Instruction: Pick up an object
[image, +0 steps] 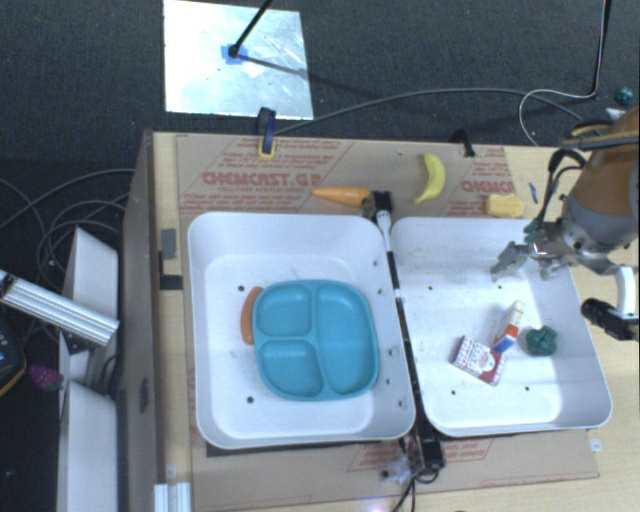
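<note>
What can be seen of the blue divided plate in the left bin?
The blue divided plate is a light blue, plastic-looking tray with rounded corners and three compartments: two smaller ones on the left, one long one on the right. It lies flat and right side up, slightly rotated, near the middle of the left bin. Nothing lies in its compartments. An orange sausage-shaped item lies along its left edge, touching or nearly so.

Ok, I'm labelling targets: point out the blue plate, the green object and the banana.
blue plate (316, 338): camera view, on its centre divider.
green object (541, 340): camera view, on its middle.
banana (433, 178): camera view, mid-curve.
</note>
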